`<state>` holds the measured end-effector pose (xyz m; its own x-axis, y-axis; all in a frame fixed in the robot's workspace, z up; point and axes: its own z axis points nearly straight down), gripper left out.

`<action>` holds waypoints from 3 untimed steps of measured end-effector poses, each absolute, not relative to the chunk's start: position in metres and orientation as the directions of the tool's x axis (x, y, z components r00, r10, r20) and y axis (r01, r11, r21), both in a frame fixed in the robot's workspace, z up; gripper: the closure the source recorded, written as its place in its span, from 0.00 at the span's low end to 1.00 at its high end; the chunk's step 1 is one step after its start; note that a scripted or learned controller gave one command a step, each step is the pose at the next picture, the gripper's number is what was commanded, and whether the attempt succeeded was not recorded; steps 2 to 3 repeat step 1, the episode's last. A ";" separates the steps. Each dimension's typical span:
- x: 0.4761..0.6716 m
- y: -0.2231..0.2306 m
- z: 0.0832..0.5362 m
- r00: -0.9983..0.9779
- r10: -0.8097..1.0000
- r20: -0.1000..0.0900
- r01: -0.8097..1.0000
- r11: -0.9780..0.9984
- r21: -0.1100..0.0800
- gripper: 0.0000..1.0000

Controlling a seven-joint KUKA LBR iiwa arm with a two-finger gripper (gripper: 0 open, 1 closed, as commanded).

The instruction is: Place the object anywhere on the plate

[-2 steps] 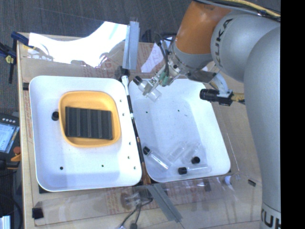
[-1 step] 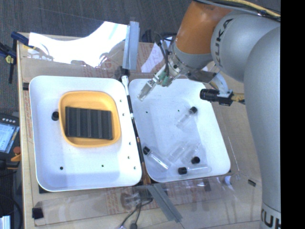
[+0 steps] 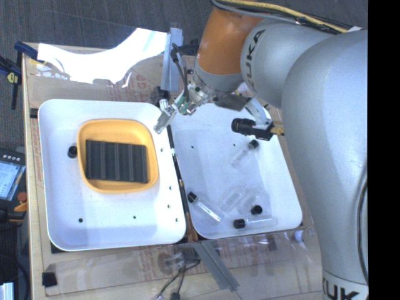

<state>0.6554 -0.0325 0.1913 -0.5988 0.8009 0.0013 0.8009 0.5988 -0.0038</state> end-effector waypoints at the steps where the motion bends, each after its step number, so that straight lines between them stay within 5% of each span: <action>1: 0.657 0.010 0.203 -0.519 0.855 -0.001 0.855 0.519 -0.001 0.00; 3: 0.657 0.010 0.203 -0.519 0.855 -0.001 0.855 0.519 -0.001 0.00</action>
